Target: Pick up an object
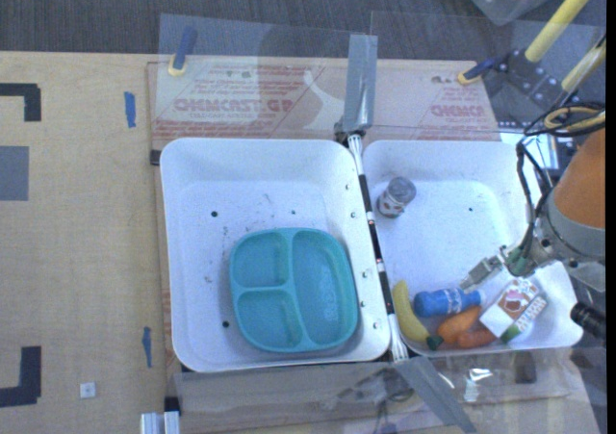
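Two white bins (pixel 183 182) side by side on a wooden bench (pixel 77 230)

arm body (pixel 589 193): rounded orange section at the right edge of the frame, with grey housing just below it
wrist: grey, narrowing toward the lower left
cables (pixel 535 148): thin black loops with a yellow strand, at the right edge above the orange section
gripper (pixel 484 269): slim, pale metallic fingers on a greenish-grey base, in the lower right of the frame
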### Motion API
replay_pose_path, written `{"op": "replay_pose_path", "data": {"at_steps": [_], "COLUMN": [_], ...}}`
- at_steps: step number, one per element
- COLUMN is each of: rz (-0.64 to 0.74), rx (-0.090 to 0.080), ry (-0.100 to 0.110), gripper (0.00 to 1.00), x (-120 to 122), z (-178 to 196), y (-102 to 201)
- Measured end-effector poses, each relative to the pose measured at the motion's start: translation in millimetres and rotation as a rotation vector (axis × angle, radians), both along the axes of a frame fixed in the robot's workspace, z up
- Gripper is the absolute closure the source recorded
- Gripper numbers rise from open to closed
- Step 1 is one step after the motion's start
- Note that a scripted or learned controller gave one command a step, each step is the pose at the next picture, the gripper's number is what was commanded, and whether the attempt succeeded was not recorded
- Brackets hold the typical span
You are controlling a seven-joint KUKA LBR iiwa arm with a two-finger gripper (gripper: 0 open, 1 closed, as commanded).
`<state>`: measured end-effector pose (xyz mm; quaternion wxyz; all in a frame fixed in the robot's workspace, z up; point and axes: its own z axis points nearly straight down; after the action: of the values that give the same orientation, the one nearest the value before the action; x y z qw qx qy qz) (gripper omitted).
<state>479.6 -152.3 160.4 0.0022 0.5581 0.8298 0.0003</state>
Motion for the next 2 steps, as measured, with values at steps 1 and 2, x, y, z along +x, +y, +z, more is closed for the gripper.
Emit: {"op": "replay_pose_path", "data": {"at_steps": [1, 2], "rz": [0.305, 0.21], "rx": [-0.008, -0.002], "ry": [-0.021, -0.004], "gripper": [0.0, 0.0], "x": [7, 2], "z": [-48, -73], "y": [25, -50]}}
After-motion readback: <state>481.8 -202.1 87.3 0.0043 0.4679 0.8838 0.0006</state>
